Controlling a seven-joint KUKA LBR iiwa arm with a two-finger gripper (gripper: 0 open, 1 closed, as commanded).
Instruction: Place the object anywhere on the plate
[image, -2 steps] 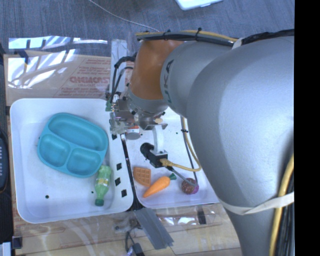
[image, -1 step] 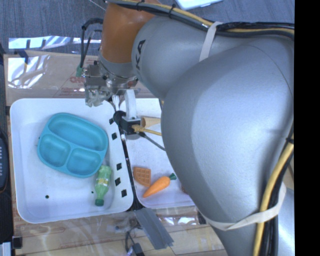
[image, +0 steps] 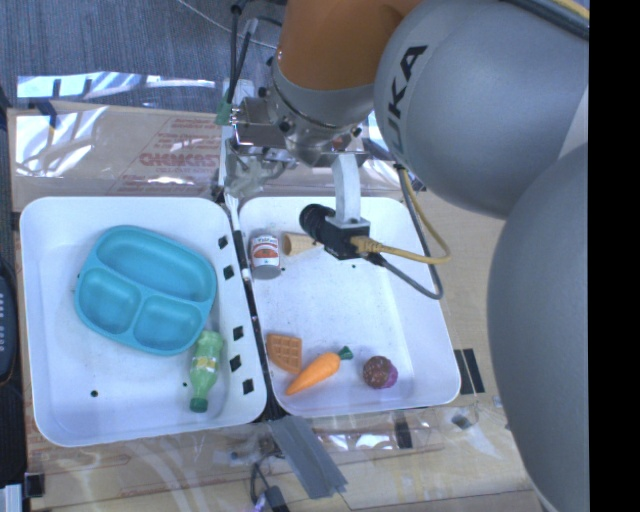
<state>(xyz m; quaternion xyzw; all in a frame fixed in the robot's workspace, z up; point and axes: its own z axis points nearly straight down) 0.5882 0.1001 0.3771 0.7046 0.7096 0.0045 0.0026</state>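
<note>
Since task names no one thing, I guess small can (image: 265, 253). It stands in right bin (image: 340, 310), by middle wall, near gripper (image: 245, 165). Can't tell if gripper is open or shut; big wrist hides it.

To do well: I'd come straight down on can, squeeze sides, lift high over wall, set flat on blue plate (image: 110, 260).

Right bin also has cone (image: 293, 243), waffle (image: 284, 352), carrot (image: 315, 371), round purple thing (image: 379, 372). Left bin (image: 60, 370) has plate, green bottle (image: 205, 368) just beside it.

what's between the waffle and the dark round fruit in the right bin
The carrot lies tilted between the waffle and the dark round fruit, seen in the camera view.
</note>
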